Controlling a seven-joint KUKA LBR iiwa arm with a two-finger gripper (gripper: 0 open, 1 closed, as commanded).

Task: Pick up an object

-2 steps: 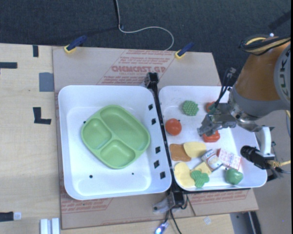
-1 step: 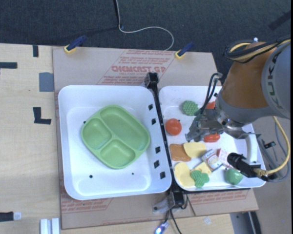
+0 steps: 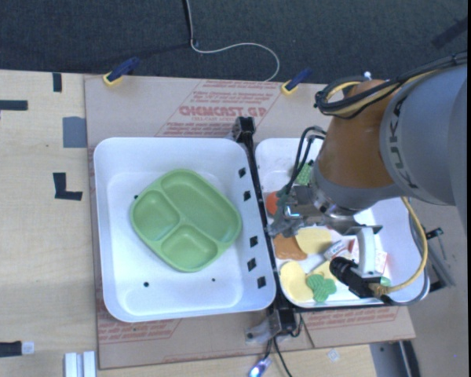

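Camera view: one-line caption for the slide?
KUKA arm reaching down into the cluttered right bin, tool low among small items, while a green divided tray sits in the left bin.

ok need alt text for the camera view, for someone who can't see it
A grey robot arm with an orange band reaches from the right down into the right white bin, among small items including a green piece. The left white bin holds a green divided tray.
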